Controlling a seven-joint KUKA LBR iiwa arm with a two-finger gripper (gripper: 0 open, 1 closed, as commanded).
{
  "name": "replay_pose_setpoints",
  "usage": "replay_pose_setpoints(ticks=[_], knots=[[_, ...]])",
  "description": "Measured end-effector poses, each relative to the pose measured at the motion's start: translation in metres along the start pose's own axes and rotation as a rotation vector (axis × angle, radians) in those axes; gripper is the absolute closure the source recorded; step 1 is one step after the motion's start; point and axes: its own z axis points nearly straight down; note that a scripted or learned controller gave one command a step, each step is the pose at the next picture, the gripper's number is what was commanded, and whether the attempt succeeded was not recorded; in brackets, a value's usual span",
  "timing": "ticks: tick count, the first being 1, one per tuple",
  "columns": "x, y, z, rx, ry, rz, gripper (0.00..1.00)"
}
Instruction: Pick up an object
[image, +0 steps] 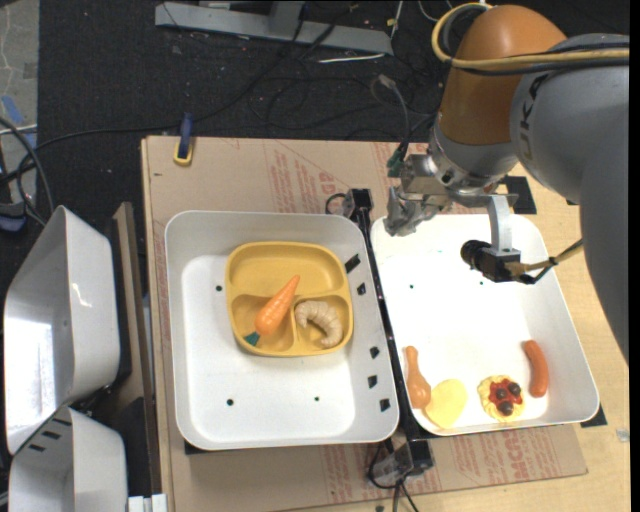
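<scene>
Gripper is hovering over the right bin's far-left corner, gripping nothing visible. Pickable toy food is sitting along its near edge: sausage, pizza, drumstick, so the arm needs repositioning.

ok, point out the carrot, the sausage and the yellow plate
carrot (277, 305): camera view, middle of its orange body
sausage (537, 367): camera view, middle of its length
yellow plate (262, 261): camera view, bare top compartment

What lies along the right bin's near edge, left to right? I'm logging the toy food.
Drumstick → yellow chip → small pizza → sausage.
</scene>
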Motion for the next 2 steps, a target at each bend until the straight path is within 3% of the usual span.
replay_pose_setpoints(ticks=[2], knots=[[0.094,0.003,0.023,0.002,-0.001,0.001,1.0]])
